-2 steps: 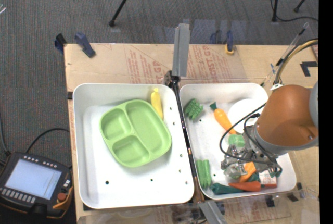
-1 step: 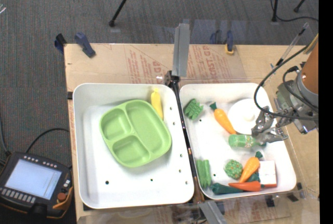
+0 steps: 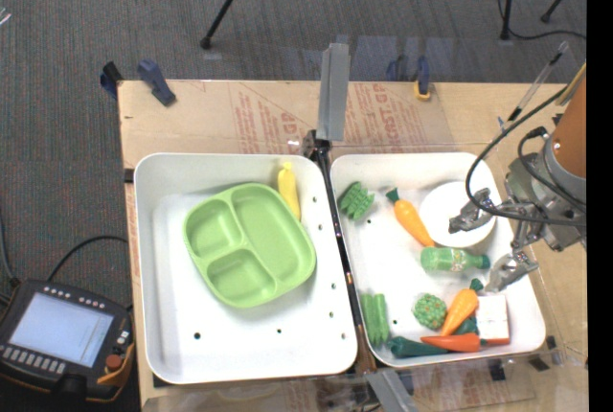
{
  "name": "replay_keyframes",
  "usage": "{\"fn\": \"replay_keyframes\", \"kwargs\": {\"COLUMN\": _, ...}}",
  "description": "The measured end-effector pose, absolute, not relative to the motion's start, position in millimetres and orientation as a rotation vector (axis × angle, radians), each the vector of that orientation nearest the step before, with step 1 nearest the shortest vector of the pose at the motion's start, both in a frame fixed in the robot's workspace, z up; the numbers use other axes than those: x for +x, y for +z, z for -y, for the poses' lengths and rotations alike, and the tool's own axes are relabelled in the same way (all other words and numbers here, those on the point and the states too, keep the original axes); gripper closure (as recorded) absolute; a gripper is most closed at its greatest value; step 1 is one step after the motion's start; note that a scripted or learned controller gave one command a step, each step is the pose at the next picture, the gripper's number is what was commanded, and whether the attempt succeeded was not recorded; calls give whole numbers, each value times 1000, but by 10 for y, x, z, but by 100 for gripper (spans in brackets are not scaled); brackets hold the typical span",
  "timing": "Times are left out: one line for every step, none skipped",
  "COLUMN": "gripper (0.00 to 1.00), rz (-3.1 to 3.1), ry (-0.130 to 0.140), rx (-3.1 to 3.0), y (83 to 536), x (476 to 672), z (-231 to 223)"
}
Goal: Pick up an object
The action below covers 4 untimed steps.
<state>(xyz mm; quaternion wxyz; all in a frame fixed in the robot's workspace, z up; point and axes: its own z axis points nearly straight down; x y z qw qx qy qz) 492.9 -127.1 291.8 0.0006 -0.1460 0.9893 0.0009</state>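
Camera view: green bottle lies in the right bin, long axis running left-right, just left of the tool, whose fingers stand apart and empty, one to either side of the bottle's right end.

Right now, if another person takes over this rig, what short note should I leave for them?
Tool: open, holding nothing, hanging above the right side of the right bin, over the white round dish and the green bottle.
Right bin: orange carrot, second carrot, green bumpy ball, white block and other toy vegetables.
Left bin: green divided plate with a yellow corn piece at its upper right edge.
Done: no object is picked yet.
Left: lower the tool onto one object, probably the green bottle, close and lift.
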Motion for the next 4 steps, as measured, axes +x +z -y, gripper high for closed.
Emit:
{"fn": "replay_keyframes", "kwargs": {"gripper": 0, "rz": -3104, "ry": 12, "rx": -551, "y": 1431, "x": 5263, "z": 1235}}
{"fn": "replay_keyframes", "kwargs": {"gripper": 0, "rz": -3088, "ry": 10, "rx": -611, "y": 832, "x": 5731, "z": 970}}
{"fn": "replay_keyframes", "kwargs": {"gripper": 0, "rz": -3074, "ry": 3, "rx": -626, "y": 885, "x": 6406, "z": 892}}
{"fn": "replay_keyframes", "kwargs": {"gripper": 100, "rz": -3070, "ry": 4, "rx": -619, "y": 1000, "x": 6421, "z": 890}}
